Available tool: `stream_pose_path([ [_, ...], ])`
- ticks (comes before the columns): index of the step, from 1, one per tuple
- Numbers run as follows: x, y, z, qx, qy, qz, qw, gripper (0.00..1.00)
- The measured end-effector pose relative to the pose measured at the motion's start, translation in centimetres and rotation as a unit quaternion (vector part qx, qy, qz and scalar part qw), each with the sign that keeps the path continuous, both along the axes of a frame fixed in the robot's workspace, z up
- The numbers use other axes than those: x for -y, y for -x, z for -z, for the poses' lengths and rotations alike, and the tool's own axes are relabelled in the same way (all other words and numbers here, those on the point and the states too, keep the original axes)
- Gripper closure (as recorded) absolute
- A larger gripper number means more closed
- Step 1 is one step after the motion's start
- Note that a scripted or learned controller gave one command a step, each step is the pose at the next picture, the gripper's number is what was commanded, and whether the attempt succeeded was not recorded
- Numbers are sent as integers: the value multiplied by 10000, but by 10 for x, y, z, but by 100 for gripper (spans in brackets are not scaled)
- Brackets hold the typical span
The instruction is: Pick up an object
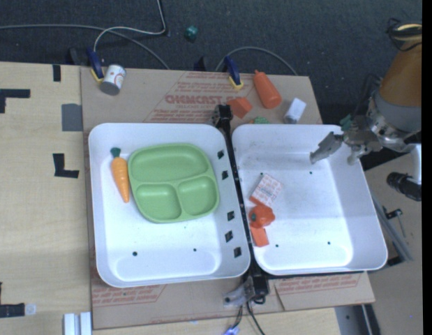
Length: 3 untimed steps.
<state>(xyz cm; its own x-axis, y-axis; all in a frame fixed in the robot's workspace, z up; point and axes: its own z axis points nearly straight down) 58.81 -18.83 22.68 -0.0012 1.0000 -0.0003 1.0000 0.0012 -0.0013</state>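
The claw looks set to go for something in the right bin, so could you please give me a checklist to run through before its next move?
1. Targets in the right bin: ok, a packet and orange pieces lie by its left wall.
2. Claw above that bin: ok, over its upper right part.
3. Claw above a target: not ok, the packet lies down and left of it.
4. Claw free of any load: ok, nothing seen between its fingers.
5. Finger opening: cannot tell.
6. Room around the targets: not ok, they lie close to the wall.
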Motion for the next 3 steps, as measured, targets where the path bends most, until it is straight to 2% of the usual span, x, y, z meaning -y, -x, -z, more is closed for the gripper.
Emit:
stream_pose_path([
  [1, -69, 20, 71, -9, -9, -6, 10000, 0],
  [2, -94, -28, 135, -10, -4, -4, 10000, 0],
  [3, -89, -52, 141, 13, -3, -7, 10000, 0],
])
